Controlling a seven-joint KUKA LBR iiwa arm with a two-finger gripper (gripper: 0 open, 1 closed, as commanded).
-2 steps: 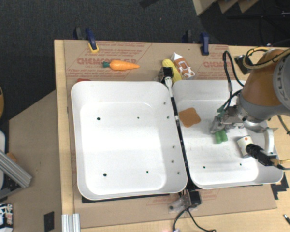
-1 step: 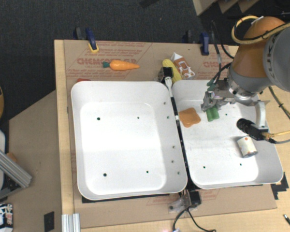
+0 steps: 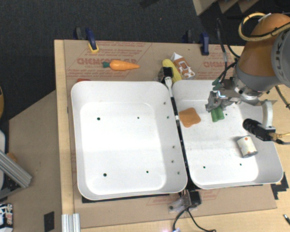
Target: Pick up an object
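My gripper (image 3: 215, 105) hangs over the back part of the right bin (image 3: 261, 175), reaching in from the right. A small green object (image 3: 217, 114) sits right at its tip, touching or just under it; whether it is gripped cannot be made out. A flat orange-brown piece (image 3: 189, 117) lies to the left of the gripper, close to the bin's left wall. A pale cream cylinder (image 3: 246, 146) rests on the bin floor at the front right.
The left bin (image 3: 87, 100) stands beside the right one. Behind the bins, on the cardboard, lie an orange carrot (image 3: 122, 65), a yellow item (image 3: 170, 67) and a brown-and-white packet (image 3: 184, 67). Blue clamps (image 3: 92, 40) hold the board's back edge.
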